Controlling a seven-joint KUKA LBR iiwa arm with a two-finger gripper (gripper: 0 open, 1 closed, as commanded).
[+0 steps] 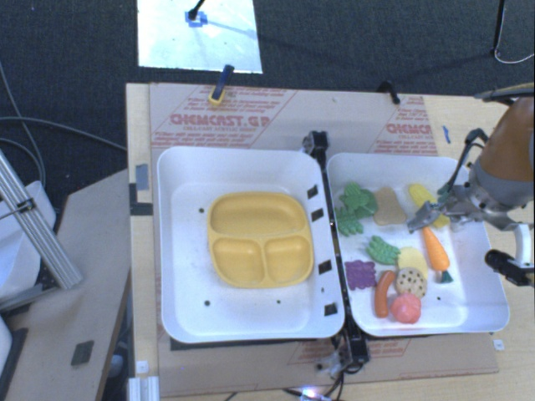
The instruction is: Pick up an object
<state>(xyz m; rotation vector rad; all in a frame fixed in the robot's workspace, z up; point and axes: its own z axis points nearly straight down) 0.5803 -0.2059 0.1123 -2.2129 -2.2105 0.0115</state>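
Observation:
The right bin (pixel 493 307) holds several toy foods: a green leafy piece (pixel 355 200), a tan bread shape (pixel 388 207), a yellow corn (pixel 420 195), an orange carrot (pixel 435 251), a green pickle (pixel 383 250), purple grapes (pixel 360 273), a red sausage (pixel 383 293), a chip cookie (pixel 410 283) and a pink tomato (pixel 405 308). My gripper (pixel 424 216) hangs low over this bin, between the corn and the top of the carrot, right of the bread shape. No object is seen lifted in it.
The left bin (pixel 184 190) holds a yellow three-compartment plate (pixel 257 239). A black hinge strip (pixel 326 224) with clips runs between the bins. The arm's grey wrist and orange band (pixel 510 161) stand over the right bin's far right edge.

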